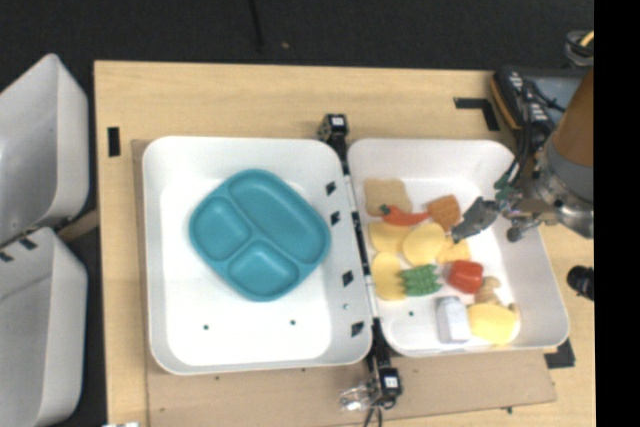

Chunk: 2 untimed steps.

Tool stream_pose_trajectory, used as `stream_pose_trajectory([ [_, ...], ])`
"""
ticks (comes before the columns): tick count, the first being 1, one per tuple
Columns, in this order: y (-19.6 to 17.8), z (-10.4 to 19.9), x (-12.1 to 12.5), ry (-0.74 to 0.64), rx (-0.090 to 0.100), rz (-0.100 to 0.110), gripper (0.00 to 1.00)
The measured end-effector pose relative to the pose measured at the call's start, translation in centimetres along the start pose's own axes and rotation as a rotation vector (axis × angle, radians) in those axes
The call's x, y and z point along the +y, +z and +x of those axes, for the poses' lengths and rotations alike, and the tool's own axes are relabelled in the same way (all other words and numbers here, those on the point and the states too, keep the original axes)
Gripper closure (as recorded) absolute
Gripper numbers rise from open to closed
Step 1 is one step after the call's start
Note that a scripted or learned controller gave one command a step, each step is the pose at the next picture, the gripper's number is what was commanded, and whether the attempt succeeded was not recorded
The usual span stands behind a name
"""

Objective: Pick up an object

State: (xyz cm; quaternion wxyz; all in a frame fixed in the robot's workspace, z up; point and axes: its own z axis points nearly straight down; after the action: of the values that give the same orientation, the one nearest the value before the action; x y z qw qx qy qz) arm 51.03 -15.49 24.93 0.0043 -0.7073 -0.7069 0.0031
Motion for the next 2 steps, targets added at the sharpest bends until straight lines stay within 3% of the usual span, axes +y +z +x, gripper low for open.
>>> stream_pose_trajectory([
  [1,-0.5,0.0,0.2,-0.003,-0.002,-0.009,0.00],
  [2,5.6,0.4,-0.5,-0.001,-0.001,-0.004,0.00],
])
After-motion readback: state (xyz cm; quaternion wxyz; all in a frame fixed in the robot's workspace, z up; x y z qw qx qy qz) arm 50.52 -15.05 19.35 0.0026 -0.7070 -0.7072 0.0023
